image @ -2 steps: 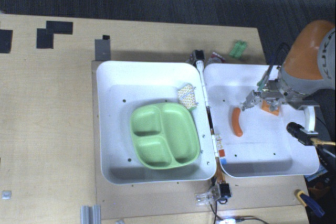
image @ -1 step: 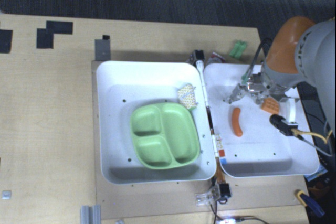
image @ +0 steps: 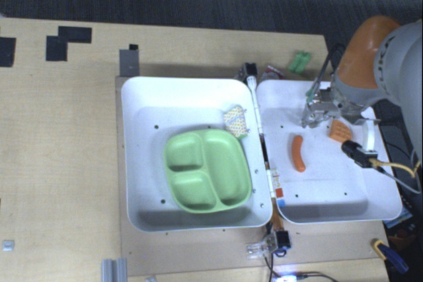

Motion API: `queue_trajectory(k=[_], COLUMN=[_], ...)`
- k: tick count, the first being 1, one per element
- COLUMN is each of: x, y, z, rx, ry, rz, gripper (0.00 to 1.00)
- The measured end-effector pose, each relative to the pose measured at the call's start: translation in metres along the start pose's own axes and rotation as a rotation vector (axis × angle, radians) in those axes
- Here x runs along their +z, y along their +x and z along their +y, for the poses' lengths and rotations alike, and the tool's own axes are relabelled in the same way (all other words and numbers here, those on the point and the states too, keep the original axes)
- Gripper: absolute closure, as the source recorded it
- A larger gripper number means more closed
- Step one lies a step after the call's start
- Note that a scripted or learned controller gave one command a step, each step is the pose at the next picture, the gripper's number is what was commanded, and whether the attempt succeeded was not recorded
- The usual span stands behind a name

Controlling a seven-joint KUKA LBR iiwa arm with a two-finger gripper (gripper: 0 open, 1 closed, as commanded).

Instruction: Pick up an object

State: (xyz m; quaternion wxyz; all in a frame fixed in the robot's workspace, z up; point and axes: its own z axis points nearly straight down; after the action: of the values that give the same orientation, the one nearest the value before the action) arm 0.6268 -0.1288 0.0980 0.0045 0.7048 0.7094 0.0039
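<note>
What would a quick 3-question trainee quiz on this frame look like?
1. True or false: the green tray lies in the right bin.
2. Which item lies nearest the gripper? A) sausage B) orange piece C) patterned item
3. Fill in: the patterned item touches the tray's ____ corner.

Key: 1 false, it is in the left bin. 2 B. 3 upper right, as the camera sees it.

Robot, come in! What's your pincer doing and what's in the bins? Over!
Pincer low over right bin, nothing seen between fingers. Orange sausage lies loose beside it. Green tray in left bin.
</note>
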Motion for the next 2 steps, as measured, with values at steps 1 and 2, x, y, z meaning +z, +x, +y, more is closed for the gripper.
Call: queue_trajectory(k=[1, 2], x=[0.000, 0.011], y=[0.000, 0.030], z=[0.000, -0.042], rx=[0.000, 0.005], ry=[0.000, 0.005], rz=[0.000, 0.000], gripper=[0.00, 0.00])
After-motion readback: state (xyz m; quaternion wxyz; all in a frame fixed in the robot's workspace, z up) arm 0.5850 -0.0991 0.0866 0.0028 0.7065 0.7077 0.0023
